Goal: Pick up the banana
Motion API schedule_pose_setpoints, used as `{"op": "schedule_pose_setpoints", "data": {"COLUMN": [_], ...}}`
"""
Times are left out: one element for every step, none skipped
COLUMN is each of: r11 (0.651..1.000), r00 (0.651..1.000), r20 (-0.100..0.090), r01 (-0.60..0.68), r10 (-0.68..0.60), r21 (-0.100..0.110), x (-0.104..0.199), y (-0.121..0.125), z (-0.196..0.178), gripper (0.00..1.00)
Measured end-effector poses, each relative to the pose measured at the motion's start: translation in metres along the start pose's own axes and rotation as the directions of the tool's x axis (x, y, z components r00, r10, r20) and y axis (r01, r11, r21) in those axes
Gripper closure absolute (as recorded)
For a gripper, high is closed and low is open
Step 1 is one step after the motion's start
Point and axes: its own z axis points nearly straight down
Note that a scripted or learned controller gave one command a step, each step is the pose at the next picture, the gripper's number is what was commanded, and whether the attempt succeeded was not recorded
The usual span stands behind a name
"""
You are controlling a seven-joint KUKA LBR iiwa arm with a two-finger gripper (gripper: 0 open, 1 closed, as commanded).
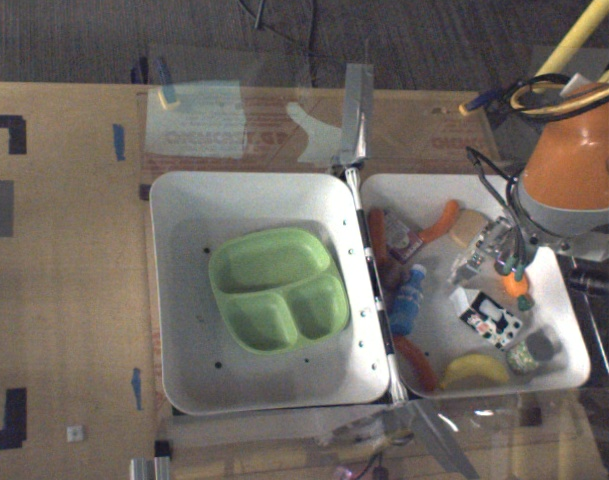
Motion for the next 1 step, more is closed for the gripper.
{"op": "schedule_pose_setpoints", "data": {"r11": [0.972], "r00": [0.972], "r20": [0.005], "r01": [-0.233], "r10": [0.233], "r21": [-0.002], "x": [0.0219], "y": [0.0229], "z": [0.0739], "gripper": [1.0]}}
